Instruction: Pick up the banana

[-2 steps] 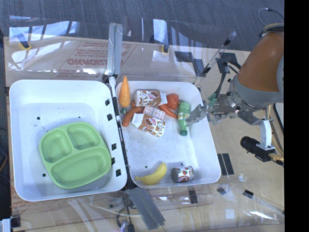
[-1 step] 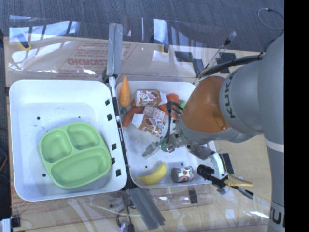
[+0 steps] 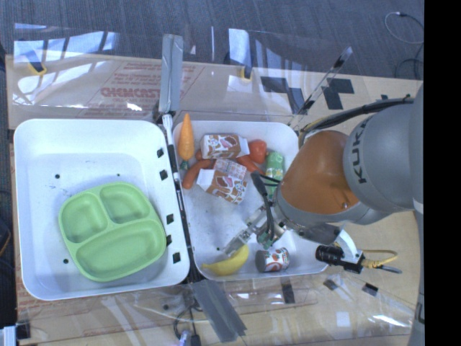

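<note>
Camera view looked down on a clear-sheeted counter (image 3: 130,92) over grey carpet (image 3: 216,2). Its left white bin (image 3: 29,193) held a green three-part plastic tray (image 3: 112,231). Its right white bin (image 3: 295,139) held an orange carrot (image 3: 186,137), two printed snack packets (image 3: 225,164), a patterned can (image 3: 273,259) and the yellow banana (image 3: 227,262) by the near wall. Just above the banana hung the hand (image 3: 248,238), fingers apart and gripping nothing.
</note>
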`<action>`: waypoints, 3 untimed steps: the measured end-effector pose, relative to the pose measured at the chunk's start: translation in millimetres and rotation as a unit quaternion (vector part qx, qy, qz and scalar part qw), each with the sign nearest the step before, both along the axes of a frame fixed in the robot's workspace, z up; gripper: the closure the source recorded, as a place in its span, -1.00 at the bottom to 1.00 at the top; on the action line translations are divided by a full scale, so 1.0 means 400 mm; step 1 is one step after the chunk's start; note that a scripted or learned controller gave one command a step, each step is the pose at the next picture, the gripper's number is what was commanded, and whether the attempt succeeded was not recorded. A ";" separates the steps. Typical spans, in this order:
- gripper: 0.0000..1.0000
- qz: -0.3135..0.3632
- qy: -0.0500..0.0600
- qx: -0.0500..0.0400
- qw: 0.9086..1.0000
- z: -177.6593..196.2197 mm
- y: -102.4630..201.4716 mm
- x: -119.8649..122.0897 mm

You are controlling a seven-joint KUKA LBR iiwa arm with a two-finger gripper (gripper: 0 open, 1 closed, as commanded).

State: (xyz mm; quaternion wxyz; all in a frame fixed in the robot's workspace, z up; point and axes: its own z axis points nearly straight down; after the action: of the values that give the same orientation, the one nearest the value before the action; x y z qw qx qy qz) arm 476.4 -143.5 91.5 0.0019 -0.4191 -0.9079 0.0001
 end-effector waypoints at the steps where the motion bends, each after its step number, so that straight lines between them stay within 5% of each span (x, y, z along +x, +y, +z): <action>1: -1.00 -0.007 0.001 0.000 1.000 0.000 0.065 0.012; 2: -1.00 0.055 -0.003 -0.001 0.998 0.002 -0.015 0.018; 3: 1.00 0.058 -0.003 -0.001 0.998 0.027 -0.015 0.020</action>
State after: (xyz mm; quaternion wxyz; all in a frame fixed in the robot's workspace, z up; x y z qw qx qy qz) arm 484.5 -149.3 102.3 -0.0017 -0.3660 -0.9306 -0.0003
